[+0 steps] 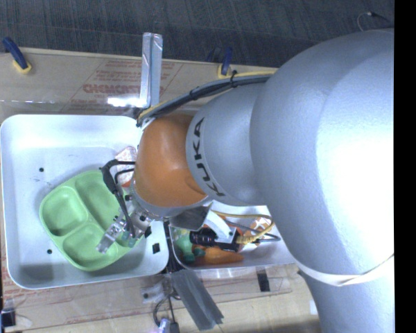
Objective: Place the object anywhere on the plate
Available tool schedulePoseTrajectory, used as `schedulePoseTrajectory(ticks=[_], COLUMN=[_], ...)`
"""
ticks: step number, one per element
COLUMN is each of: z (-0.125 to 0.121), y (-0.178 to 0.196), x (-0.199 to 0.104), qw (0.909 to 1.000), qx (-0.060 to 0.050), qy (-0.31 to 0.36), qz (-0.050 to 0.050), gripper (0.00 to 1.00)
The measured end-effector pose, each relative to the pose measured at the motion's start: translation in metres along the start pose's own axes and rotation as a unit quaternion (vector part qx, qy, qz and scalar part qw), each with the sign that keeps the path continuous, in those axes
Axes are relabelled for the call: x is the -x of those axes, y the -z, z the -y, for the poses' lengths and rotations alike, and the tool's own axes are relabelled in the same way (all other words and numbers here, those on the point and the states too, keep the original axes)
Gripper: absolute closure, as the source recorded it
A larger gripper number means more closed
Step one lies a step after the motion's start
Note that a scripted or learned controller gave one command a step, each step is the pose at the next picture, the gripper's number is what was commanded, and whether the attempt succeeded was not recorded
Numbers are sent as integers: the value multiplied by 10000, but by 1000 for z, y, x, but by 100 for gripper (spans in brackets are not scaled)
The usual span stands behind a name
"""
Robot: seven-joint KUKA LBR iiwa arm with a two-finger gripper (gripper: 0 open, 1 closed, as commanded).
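Observation:
A light green divided plate [73,217] lies in the left white bin [28,158]. My gripper [115,236] hangs low over the plate's right edge, at its near right compartment. A small dark green thing [130,240] sits right beside the gripper's tip, and I cannot tell whether it is held or resting on the plate. The grey arm and its orange band [163,165] cover the right side of the plate and most of the right bin.
The right bin [263,252] shows below the arm, with an orange carrot-like item [222,258], a green item [184,245] and a yellow-orange piece [253,226]. A metal post [151,71] stands behind the bins.

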State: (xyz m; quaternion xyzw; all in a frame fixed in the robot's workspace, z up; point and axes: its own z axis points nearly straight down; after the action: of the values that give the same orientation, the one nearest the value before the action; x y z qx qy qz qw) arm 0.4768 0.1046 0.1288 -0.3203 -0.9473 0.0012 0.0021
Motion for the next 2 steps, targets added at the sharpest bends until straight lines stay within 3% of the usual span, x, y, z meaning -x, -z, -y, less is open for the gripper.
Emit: schedulePoseTrajectory(ticks=[1,2], z=[0,36], y=[10,116], x=[1,28], qw=[10000,9998], qx=[0,22], qy=[18,-187], qz=[1,20], gripper=[100,100])
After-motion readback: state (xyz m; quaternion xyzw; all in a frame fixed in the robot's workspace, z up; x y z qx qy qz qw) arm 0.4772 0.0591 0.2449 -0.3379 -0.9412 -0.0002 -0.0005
